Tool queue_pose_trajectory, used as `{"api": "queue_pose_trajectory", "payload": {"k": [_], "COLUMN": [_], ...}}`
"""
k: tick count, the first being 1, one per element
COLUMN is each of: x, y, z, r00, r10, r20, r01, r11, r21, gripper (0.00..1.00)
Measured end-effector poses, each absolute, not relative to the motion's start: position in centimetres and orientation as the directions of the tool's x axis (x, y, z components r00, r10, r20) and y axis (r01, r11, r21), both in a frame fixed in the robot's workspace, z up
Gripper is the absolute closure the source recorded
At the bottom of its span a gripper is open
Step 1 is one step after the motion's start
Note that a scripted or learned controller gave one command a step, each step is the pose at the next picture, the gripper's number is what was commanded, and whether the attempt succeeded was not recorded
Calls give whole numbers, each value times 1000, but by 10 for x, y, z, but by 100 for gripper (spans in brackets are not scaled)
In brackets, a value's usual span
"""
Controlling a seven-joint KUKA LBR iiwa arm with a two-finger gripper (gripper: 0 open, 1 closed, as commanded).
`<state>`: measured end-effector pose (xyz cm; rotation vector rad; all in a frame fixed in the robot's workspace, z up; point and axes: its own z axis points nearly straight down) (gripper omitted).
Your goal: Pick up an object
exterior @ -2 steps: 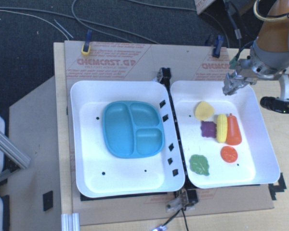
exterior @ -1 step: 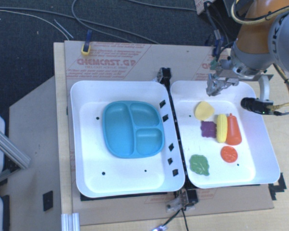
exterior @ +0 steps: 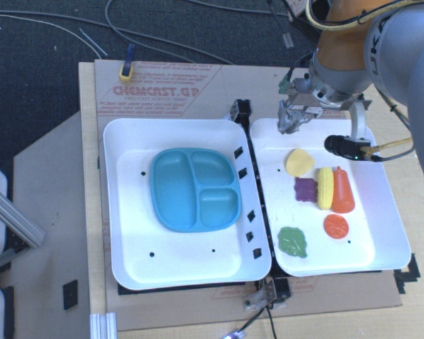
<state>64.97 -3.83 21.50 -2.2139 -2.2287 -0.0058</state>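
Observation:
The right bin (exterior: 381, 239) holds several toy foods: a yellow lump (exterior: 299, 162), a purple piece (exterior: 306, 189), a yellow corn cob (exterior: 326, 187), an orange carrot (exterior: 342, 191), a red-orange tomato (exterior: 336, 226) and a green piece (exterior: 292, 241). My gripper (exterior: 291, 123) hangs over the bin's far left corner, above and a little left of the yellow lump. Nothing shows between its fingers.
A blue divided plate (exterior: 196, 188) lies in the left bin (exterior: 127, 210). A black divider with clips (exterior: 249, 182) runs between the bins. Cables (exterior: 148, 20) trail across the dark floor behind the bench. The arm's orange band (exterior: 353, 20) looms at top right.

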Motion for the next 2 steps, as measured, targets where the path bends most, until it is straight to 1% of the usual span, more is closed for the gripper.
{"api": "queue_pose_trajectory", "payload": {"k": [1, 2], "x": [657, 652], "y": [14, 67], "z": [225, 215], "r00": [-6, -5], "r10": [1000, 1000], "r20": [3, 2], "r01": [1000, 1000], "r11": [6, 5], "r21": [2, -3], "gripper": [100, 100]}}
